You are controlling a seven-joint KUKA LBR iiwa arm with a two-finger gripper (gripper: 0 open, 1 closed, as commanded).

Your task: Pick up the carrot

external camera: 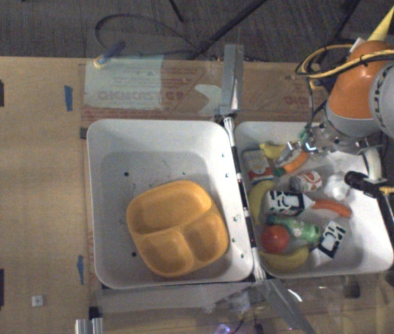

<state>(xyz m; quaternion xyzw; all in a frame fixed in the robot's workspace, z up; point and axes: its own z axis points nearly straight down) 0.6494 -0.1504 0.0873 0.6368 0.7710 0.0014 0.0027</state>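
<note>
Carrot [295, 162]: orange, lying in the right bin [378, 252] near its back wall, long axis on a diagonal, upper end toward the right and the hand, lower end toward the left. Which end is the tip cannot be made out.

Hand [311, 145]: at the back of the right bin, just above the carrot's upper end; whether it is open, closed or gripping cannot be told (the fingers are a small blurred cluster).

Arm [364, 96]: grey with an orange band, reaching in from the right over the right bin's back corner.

Second orange piece [333, 207]: a similar slim orange item mid-bin, long axis near level, slightly lower at the right.

Other contents, right bin: a red tomato [276, 239] at the front, a banana [284, 259] curved beneath it, a green item [301, 229] beside the tomato, a small yellow piece [273, 149] at the back left, two black-and-white printed packs [284, 202] (print illegible).

Left bin [113, 152]: holds a yellow divided tray [176, 228], three compartments, set slightly askew.

Worktop [30, 186]: brown board with black corner marks and blue tape tabs; a clear sheet behind the left bin carries faint lettering, not readable.
</note>
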